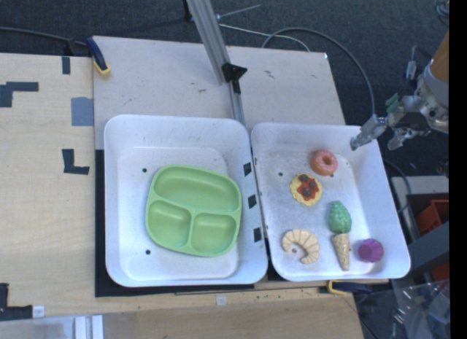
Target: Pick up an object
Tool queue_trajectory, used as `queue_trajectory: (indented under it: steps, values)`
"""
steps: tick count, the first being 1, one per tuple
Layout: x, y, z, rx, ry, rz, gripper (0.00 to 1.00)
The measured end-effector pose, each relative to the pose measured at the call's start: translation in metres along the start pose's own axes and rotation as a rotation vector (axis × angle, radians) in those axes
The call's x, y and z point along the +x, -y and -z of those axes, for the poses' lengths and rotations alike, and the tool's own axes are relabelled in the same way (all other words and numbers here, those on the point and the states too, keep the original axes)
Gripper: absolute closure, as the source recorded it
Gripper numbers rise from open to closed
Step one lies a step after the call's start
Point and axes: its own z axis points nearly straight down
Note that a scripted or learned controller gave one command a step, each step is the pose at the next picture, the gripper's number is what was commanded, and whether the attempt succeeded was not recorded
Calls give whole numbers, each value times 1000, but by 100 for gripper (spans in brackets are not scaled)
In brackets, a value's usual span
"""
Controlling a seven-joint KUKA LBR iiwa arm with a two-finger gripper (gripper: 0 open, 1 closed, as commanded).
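**A:** What do we have in front of us?

**B:** Two shallow white bins side by side, seen from above. The left bin (117,184) holds a green divided plate (193,210). The right bin (383,184) holds six small toy foods: a doughnut (324,162), a little pizza (306,189), a green vegetable piece (338,216), a croissant (301,245), an ice-cream cone (342,250) and a purple ball (370,250).

**A:** And the gripper?

**B:** The gripper (379,130) hangs at the right bin's upper right corner, above the rim, with nothing between its fingers. They look parted — though they are small and dim, so we say that cautiously.

**A:** How should we do the pick well?

**B:** We would choose the doughnut: it lies nearest and apart from its neighbours. We should centre over it, come straight down with the fingers wide, and close across it — avoiding the pizza just below. The cone and green piece sit close together, a poorer target.
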Motion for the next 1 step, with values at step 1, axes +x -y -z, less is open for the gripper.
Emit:
queue_trajectory:
  steps: [1]
  values:
    - [0,0,0,0,0,0,0]
